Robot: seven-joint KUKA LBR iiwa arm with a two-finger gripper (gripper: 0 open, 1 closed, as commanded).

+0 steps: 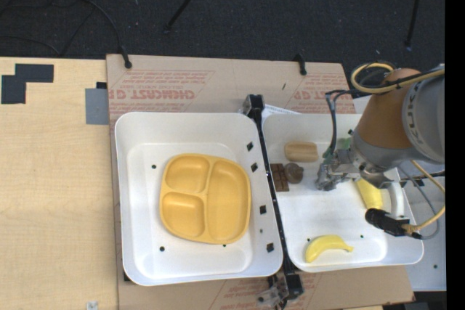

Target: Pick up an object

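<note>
Toward the front of the right bin (341, 218), a yellow banana (327, 247), lying flat on the white floor, curved, well apart from the other pieces. Further back in the same bin, a tan block (301, 151), lying lengthwise, near the back wall. Just in front of this block, a small brown round piece (293, 172), and touching or almost touching it on the left, a dark brown flat piece (279, 178) close to the black rail (263, 178) between the two bins; too small to name more exactly. On the right side of the bin, a yellow piece (368, 194), partly hidden under the arm. Low over the middle of the right bin, the gripper (330, 174), just to the right of the small brown round piece and between the tan block and the banana. Open or closed: cannot tell from this angle, and no contact with any piece clearly visible. Behind the gripper, the orange band (381, 120) and the grey arm (429, 120), reaching in from the right, with thin cables looping around the wrist. In the left bin (138, 156), a yellow divided plate (205, 198) with three compartments, lying flat near the middle. Under both bins, a sheet of brown cardboard (182, 87) with red print, on a light wooden bench (51, 192).
</note>
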